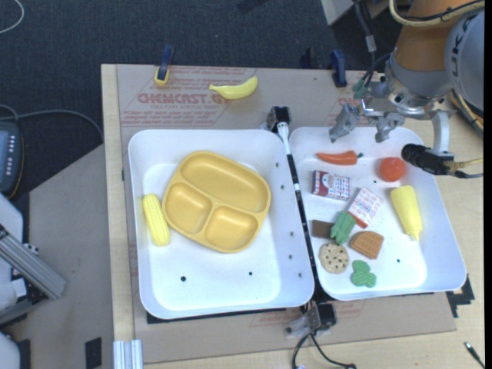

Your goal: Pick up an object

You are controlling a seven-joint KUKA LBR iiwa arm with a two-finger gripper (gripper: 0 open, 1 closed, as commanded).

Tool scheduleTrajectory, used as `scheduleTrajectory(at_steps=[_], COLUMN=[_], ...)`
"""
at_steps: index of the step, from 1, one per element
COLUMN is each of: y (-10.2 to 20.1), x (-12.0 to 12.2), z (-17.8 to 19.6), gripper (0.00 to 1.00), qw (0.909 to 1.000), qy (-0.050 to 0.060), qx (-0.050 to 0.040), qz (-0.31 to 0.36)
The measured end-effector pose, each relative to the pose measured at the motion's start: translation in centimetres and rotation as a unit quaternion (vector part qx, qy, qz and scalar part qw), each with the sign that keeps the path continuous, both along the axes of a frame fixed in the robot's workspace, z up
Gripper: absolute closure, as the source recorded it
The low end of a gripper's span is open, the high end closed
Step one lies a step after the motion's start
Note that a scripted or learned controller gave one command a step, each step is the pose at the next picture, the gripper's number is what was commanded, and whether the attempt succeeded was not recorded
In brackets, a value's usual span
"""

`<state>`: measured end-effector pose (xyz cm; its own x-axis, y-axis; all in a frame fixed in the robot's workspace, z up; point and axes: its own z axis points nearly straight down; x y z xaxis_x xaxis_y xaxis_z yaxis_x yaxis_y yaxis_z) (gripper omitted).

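Above right bin's (453,271) far edge, gripper (360,129) hangs open, empty. Nearest target: red chili pepper (338,158) just below, lying flat. Probably light rigid plastic, slick; grip across its thick middle, not the tapered tip.

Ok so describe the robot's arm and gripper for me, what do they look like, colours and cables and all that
The arm is grey with a broad orange band above the wrist, and dark cables loop around that band. The gripper is bare silvery metal with two slim fingers. A black cylindrical part juts out beside it on a pale bracket.
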<state>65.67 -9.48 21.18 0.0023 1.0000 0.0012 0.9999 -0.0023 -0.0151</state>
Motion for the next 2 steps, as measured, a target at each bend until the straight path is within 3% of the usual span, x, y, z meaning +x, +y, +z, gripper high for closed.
scheduleTrajectory(at_steps=[1,2], y=[0.0,0.2], x=[0.3,-0.8], z=[0.8,-4.6], gripper=[0.0,0.0], qw=[1.0,1.0], qy=[-0.007,-0.004], qx=[-0.0006,-0.0001], qz=[0.001,0.001])
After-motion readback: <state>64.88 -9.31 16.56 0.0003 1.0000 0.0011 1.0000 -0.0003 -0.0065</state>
